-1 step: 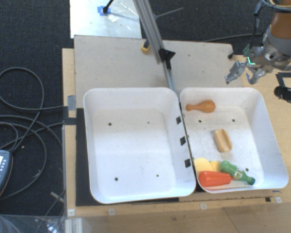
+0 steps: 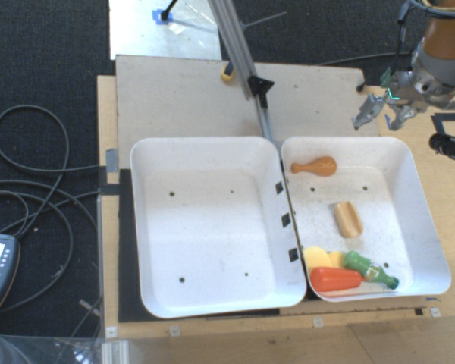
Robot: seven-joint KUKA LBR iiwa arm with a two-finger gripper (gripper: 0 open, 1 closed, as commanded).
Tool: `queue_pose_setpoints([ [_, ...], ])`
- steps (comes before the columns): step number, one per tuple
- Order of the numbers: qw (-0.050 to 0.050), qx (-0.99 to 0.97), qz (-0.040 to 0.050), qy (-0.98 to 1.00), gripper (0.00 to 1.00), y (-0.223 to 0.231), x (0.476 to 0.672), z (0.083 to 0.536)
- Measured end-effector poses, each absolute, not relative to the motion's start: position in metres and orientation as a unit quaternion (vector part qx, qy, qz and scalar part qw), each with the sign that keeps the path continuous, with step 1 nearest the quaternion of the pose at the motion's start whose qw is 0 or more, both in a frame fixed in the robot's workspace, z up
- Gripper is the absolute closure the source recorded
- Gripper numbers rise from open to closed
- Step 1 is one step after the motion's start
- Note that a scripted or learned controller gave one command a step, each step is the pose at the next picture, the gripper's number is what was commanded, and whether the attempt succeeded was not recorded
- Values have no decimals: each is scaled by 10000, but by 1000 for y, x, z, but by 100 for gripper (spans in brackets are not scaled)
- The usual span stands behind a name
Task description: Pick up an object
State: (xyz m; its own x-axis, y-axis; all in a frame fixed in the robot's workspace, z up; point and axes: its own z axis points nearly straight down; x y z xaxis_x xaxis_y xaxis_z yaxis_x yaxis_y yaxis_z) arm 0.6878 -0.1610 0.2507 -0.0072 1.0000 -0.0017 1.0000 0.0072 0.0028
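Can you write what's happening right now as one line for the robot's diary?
gripper: open, holding nothing, above far rim of right bin | chicken drumstick, bread roll, green bottle: lying in bin | pick: not started

One fixed camera looks down on me from above the bench at a slant, far enough back to take in both white bins (image 2: pixel 212 154) whole, the bench (image 2: pixel 182 97) beyond them and dark floor (image 2: pixel 45 51) at left.

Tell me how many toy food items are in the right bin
5: drumstick at the far wall, bread roll mid-bin, and a yellow piece, red pepper and green bottle clustered in the near corner. More could hide beneath.
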Motion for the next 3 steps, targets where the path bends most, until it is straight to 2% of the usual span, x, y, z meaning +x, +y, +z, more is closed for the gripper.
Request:
queue_pose_setpoints([
  [1, -11, 7058, -10, 7085, 0, -161, 686, 188],
  [3, -10, 7050, -12, 7092, 0, -165, 688, 94],
])
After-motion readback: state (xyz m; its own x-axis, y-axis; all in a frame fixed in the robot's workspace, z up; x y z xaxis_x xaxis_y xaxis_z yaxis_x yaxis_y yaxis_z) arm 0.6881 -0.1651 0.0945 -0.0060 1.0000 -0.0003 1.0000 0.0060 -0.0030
